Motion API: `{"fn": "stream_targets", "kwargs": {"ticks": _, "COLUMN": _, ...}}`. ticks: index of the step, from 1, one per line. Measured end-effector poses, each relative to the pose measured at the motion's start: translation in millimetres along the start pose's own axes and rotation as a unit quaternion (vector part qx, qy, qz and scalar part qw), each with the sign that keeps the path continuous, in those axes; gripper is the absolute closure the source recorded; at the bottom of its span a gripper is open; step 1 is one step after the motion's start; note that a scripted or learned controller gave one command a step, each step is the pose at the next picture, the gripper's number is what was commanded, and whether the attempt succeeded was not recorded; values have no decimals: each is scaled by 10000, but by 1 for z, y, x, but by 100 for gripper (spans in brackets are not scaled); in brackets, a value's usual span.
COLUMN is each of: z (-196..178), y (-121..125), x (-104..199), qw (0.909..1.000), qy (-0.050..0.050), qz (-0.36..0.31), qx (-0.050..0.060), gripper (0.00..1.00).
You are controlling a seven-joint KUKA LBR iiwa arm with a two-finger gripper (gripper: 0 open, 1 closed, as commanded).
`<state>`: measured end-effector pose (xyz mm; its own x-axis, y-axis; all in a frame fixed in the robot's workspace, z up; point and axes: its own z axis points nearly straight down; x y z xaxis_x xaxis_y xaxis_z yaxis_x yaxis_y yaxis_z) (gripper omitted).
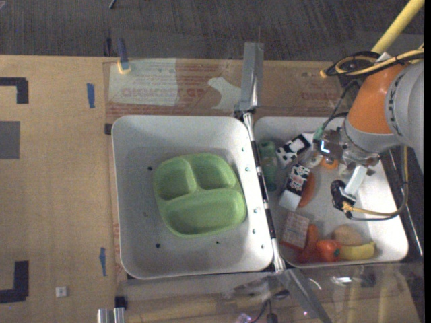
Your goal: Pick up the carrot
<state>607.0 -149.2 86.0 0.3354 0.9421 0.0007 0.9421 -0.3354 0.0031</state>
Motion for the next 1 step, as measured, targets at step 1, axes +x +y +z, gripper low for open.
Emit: {"fn": "stream_targets", "kwargs": {"ticks": 1, "z": -18, "y": -1, "x": -12, "qw": 9929, "qy": -2, "qz": -1186, "qx": 7, "gripper": 0}}
